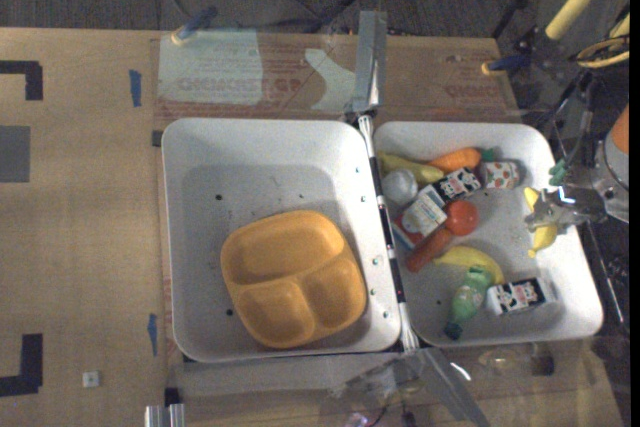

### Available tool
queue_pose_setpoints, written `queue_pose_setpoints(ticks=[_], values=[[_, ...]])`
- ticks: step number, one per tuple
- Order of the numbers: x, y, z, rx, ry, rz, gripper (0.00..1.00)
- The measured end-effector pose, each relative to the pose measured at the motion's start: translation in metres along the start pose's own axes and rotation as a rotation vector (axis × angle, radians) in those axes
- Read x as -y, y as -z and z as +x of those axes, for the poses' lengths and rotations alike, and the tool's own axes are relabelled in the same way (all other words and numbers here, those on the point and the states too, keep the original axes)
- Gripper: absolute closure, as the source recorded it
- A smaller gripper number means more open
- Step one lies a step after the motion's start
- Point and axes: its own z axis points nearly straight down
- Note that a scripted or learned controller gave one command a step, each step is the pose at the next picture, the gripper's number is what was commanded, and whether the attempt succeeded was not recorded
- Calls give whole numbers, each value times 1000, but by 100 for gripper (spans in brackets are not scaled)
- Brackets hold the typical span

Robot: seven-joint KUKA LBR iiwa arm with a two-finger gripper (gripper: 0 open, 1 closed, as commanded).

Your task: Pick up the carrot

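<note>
The metal two-finger gripper [552, 211] hangs over the right white plastic bin [570, 300], close to that bin's three o'clock rim, and from where I stand I cannot tell how it is set. A small yellow toy piece [543, 236] sits just under it at about six o'clock; I cannot tell whether the two touch. Nothing visible is held.

The orange toy carrot [456, 159] lies at roughly eleven o'clock in the same bin, near the far rim, well apart from the gripper. A yellow banana-shaped toy [410, 166] lies just beside it at nine o'clock, and a small black-and-white cow-print carton [460, 184] sits right below it at six o'clock. At three o'clock of the carrot is a little white box with red print [501, 174].

The middle of that bin is crowded: a grey ball [399, 185], a white and blue carton [424, 212], a red round tomato toy [461, 217], a long red-orange sausage-shaped piece [428, 251], a second yellow banana [470, 260], a green plastic bottle [464, 301] and another cow-print carton [519, 296]. Bare floor shows along the right side, between the clutter and the three o'clock rim.

The left white bin [190, 215] holds a yellow divided plastic plate [292, 277] toward five o'clock, with bare floor at its far half.
</note>
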Motion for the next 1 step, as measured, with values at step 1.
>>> queue_pose_setpoints(ticks=[1], values=[[-1, 10, 0, 1, 2, -3, 100]])
